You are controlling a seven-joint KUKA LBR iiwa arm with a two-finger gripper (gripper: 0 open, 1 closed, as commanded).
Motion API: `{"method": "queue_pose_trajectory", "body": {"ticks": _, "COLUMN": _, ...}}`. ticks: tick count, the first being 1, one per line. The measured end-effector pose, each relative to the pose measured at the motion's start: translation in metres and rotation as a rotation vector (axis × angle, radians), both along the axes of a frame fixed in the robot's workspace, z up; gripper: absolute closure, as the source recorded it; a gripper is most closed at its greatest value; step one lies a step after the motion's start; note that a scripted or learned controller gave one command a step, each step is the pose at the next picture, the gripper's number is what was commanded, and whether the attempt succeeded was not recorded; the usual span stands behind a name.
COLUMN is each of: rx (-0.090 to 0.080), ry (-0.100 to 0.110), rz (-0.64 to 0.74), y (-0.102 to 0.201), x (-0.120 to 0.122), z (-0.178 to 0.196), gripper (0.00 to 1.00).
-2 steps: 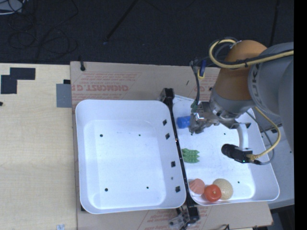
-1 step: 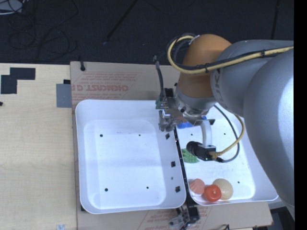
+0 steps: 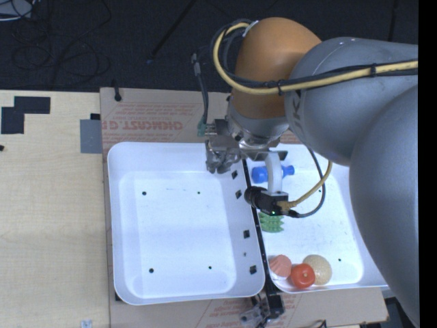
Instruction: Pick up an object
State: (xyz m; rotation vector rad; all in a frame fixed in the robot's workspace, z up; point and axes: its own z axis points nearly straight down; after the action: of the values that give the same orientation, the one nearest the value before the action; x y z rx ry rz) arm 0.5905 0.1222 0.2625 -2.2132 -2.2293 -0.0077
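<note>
Camera view: I have the arm (image 3: 355, 101) coming in from the right, orange band (image 3: 273, 50) up top. The gripper (image 3: 220, 161) hangs over the far right corner of the left bin (image 3: 113, 183), right by the wall it shares with the right bin (image 3: 328, 231). From this angle I can't tell whether the gripper is wide or narrow, or if it has anything.

All pickable stuff sits in the right bin:
- blue piece (image 3: 260, 175) at the far end, near the shared wall, partly hidden behind robot hardware
- green piece (image 3: 272, 223) mid-bin, just beside the shared wall
- near corner cluster: pink-and-white piece (image 3: 278, 265), red ball (image 3: 302, 275), cream ball (image 3: 319, 268). The red one is between the other two and looks to be touching both.

The gripper is well apart from the cluster; the blue piece is the nearest object, across the wall.

Both bins rest on a cardboard sheet (image 3: 147, 125) with mirrored print, on the pale bench (image 3: 48, 217).
</note>
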Motion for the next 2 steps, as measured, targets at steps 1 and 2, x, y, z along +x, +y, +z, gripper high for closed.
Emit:
{"method": "queue_pose_trajectory", "body": {"ticks": 1, "rx": -0.006, "ry": 0.02, "rz": -0.004, "y": 0.049, "x": -0.002, "z": -0.149, "gripper": 1.0}}
{"method": "queue_pose_trajectory", "body": {"ticks": 2, "rx": -0.006, "ry": 0.006, "rz": -0.012, "y": -0.013, "x": 0.033, "z": -0.176, "gripper": 1.0}}
